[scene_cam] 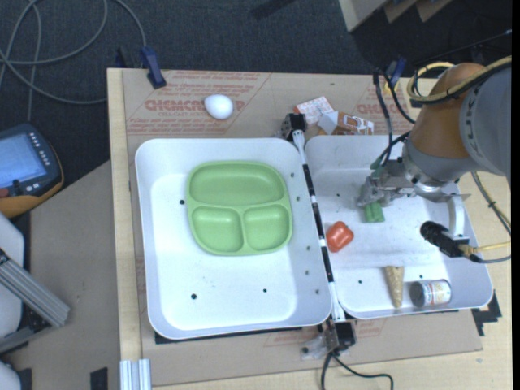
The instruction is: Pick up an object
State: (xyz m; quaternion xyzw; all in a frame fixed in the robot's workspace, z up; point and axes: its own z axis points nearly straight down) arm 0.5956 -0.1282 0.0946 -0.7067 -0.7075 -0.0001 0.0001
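Two shallow white bins sit side by side on a brown cardboard sheet (pixel 244 88), the left bin (pixel 162 287) and the right bin (pixel 366 287) meeting along a shared middle edge.

Nearest the camera, in the right bin's front right corner, a small clear jar with a silvery lid (pixel 431 292) lies on its side. Just to its left lies a tan waffle cone (pixel 395 284), its point toward the front rim, close to the jar but apart from it.

Further back, an orange-red rounded lump (pixel 338 236) rests close to the dividing edge.

Beyond that, near the middle of the right bin, a small green block (pixel 373 213) lies on the floor. The gripper (pixel 375 197) is directly over its far end, so close that the two seem to touch. Whether the gripper is open, closed or clamped on the block cannot be told, as the metal head hides the tips. The grey arm with its orange band (pixel 445 112) reaches in from the right.

In the left bin, a pale green plastic plate with three compartments (pixel 240 207) lies flat, toward the far half.

Past the bins, a white egg-shaped ball (pixel 218 106) rests on the cardboard behind the left bin, and crumpled printed wrappers (pixel 325 116) lie behind the join. A blue clamp (pixel 152 66) grips the cardboard's far left corner.
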